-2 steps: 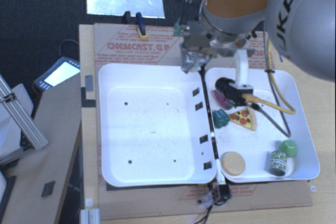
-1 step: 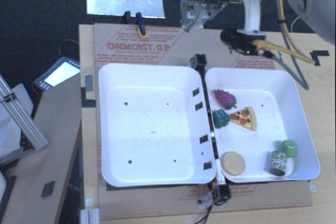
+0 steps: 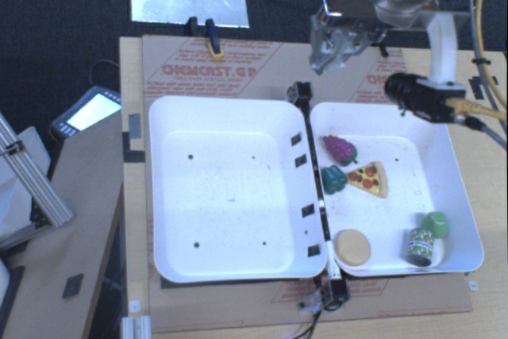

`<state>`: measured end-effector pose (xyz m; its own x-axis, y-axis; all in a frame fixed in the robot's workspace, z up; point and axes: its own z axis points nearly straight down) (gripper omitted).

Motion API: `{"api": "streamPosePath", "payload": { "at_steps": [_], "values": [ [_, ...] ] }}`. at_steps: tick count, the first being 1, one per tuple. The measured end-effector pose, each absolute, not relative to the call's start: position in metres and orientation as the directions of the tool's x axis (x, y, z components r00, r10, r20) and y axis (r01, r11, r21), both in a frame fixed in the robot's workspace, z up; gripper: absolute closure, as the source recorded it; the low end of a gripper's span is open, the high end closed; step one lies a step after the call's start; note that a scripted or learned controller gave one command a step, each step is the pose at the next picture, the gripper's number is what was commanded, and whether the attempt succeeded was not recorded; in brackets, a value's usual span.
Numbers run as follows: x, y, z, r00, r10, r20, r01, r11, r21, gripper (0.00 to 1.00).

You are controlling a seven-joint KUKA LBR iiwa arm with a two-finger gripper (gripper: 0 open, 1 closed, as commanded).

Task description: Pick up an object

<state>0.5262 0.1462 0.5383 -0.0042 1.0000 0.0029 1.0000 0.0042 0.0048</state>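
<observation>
- My gripper [image 3: 329,59] hangs above the bench, behind the right bin [image 3: 456,163]; I cannot tell its state.
- Grapes [image 3: 339,148], pizza slice [image 3: 368,179] and a cookie [image 3: 352,247] lie in that bin.

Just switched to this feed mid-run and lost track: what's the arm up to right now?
The grey arm's two-finger gripper hangs above the bench behind the right white bin, with nothing visible between its fingers. All the objects lie in that bin: a purple grape bunch, a green toy pepper, a pizza slice, a round tan biscuit, a green cup and a small green can. No pick has been made yet.
</observation>
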Motion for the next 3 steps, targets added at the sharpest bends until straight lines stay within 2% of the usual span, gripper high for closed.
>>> {"api": "streamPosePath", "payload": {
  "at_steps": [1, 2, 3],
  "values": [
    [0.535, 0.204, 0.535, -0.008, 1.000, 0.002, 1.000, 0.008, 0.003, 1.00],
    [0.517, 0.236, 0.501, -0.007, 1.000, 0.001, 1.000, 0.007, 0.000, 1.00],
    [0.512, 0.234, 0.537, -0.005, 1.000, 0.003, 1.000, 0.005, 0.004, 1.00]
  ]
}}
